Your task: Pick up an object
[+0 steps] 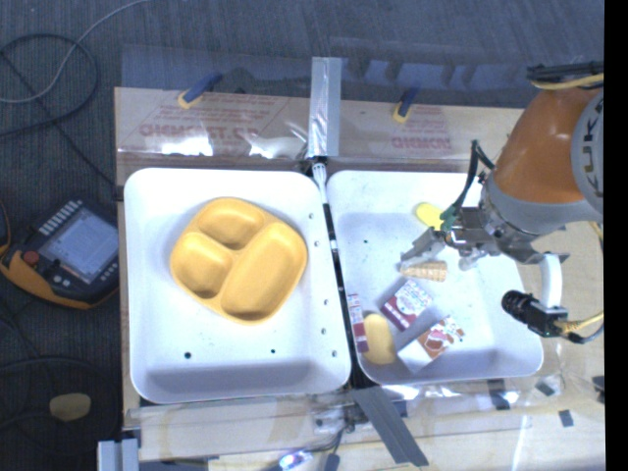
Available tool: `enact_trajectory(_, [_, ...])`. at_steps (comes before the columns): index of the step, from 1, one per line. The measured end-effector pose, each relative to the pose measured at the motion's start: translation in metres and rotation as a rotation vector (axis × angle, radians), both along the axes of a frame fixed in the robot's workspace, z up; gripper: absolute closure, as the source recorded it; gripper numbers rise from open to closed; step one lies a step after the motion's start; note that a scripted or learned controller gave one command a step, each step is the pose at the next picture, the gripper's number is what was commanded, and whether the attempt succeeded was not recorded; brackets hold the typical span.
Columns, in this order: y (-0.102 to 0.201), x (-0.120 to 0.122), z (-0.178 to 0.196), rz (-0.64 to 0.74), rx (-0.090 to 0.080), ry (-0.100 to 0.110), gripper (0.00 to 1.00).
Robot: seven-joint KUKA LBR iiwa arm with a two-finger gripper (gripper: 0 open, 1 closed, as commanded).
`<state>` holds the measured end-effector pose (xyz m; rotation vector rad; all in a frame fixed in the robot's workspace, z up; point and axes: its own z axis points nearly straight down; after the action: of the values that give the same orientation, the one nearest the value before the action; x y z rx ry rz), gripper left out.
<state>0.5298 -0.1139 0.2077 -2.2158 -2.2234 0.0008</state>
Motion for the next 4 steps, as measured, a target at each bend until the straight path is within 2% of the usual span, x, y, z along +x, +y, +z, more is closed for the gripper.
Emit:
enact_trajectory(1, [-0.028, -0.002, -0.116, 0.055, -0.003, -0.01, 0.0])
enact_trajectory(2, [-0.027, -0.001, -0.106, 0.055, -0.002, -0.011, 1.0])
enact_trajectory(3, [-0.027, -0.002, -0.106, 0.056, -0.002, -0.011, 0.0])
enact_trajectory(4, [-0.012, 0.06, -0.117, -0.048, -0.005, -0.012, 0.0])
